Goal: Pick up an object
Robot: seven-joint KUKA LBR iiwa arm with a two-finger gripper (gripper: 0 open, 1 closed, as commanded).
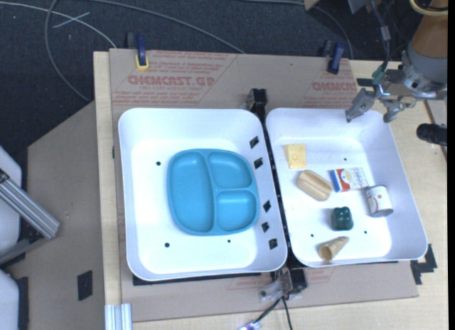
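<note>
Bins: two shallow white bins side by side on the bench, the left bin (pixel 135 179) and the right bin (pixel 405 208).
Left bin contents: one thing, a light-blue plastic plate with three compartments (pixel 212 190), lying near the middle.
Right bin contents: six small things, all loose on the floor.
Yellow piece: one flat yellow square (pixel 296 156), nearest the bin's far edge of the six.
Tan piece: one tan rounded bread-like lump (pixel 313 184), just below the yellow square.
Packet: one small flat white, red and blue packet (pixel 349 178), just right of the tan lump.
Can: one small white can with a red label (pixel 378 200), lying on its side, right of the packet.
Green piece: one dark green knobbly lump (pixel 342 217), below the packet.
Cone: one tan cone-shaped piece (pixel 332 248), nearest the front rim.
Gripper: one two-finger metal gripper (pixel 374 107), over the right bin's far right corner, well apart from all six things.
Jaws: spread wide apart, nothing between them.
</note>
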